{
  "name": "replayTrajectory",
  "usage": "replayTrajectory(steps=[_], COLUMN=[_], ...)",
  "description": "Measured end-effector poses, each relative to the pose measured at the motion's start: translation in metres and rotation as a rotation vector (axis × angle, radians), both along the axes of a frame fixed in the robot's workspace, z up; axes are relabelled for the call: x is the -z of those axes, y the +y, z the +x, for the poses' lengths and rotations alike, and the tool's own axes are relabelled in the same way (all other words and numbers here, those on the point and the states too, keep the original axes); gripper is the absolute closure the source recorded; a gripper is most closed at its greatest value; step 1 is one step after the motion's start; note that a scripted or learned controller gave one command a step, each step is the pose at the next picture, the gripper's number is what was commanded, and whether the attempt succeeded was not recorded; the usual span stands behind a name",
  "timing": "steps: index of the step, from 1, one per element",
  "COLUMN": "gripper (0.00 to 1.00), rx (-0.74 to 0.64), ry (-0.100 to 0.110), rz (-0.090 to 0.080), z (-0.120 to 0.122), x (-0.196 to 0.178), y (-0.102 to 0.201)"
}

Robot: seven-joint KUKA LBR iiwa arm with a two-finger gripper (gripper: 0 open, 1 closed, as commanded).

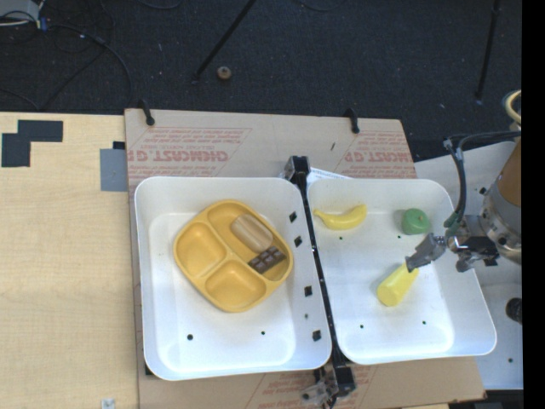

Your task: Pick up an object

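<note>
The right bin (426,339) holds three loose objects. A yellow banana (341,218) lies near its far left, a small green round object (415,221) sits at the far right, and a yellow stubby object (396,285) lies tilted near the middle. My gripper (443,252) reaches in over the bin's right side. It sits just right of and above the yellow stubby object, and below the green one. Nothing is seen held in it.
In the left bin (170,331) is a yellow divided plate (204,254) holding a tan bread-like piece (252,231) and a brown chocolate-like piece (266,260). A black divider (311,262) separates the bins. The arm's body (509,203) stands at the right.
</note>
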State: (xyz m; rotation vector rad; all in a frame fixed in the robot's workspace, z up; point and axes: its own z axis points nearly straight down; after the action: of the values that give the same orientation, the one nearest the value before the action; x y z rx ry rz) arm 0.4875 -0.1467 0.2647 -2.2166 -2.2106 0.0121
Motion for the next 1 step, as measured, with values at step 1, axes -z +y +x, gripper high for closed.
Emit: replayTrajectory(steps=[1], gripper=[0.0], rx=[-0.003], ry=[-0.012], rz=[-0.003], z=[0.002], x=[-0.0057], y=[0.0001])
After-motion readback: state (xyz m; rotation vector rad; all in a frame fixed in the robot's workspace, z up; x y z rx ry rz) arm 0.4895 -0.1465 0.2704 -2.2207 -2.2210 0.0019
